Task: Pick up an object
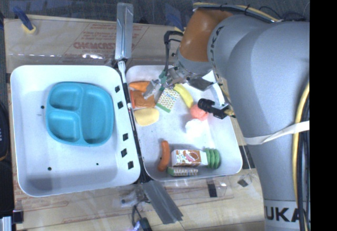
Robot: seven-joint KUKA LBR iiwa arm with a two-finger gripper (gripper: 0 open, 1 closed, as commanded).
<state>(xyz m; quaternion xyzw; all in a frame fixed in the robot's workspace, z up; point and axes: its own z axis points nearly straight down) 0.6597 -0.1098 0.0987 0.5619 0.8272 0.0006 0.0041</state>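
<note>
Camera view: a grey robot arm [253,67] with an orange band enters from the right and bends down over the right-hand shallow white bin [231,164]. Its gripper [158,87] sits low in that bin's upper left corner, inside a tight cluster. A flat orange piece [138,86] is just left of it and a green-and-white checkered packet [167,100] is just below and to the right. A brown-orange lump [139,100] and a pale yellow rounded lump [147,116] lie beneath.

It cannot be told whether the gripper is open or closed, or whether it has hold of anything.

Right of the packet lie a yellow banana-shaped toy [184,96], a coral-pink ball [198,111] and a white lump [195,128]. Along the bin's lower edge are an orange sausage shape [164,154], a small printed carton [188,157] and a green ribbed roll [212,158].

The cluster crowds the bin's left wall, and there is bare floor mid-bin. The left white bin [26,172] holds a blue divided plate [80,113] with open floor around it.
</note>
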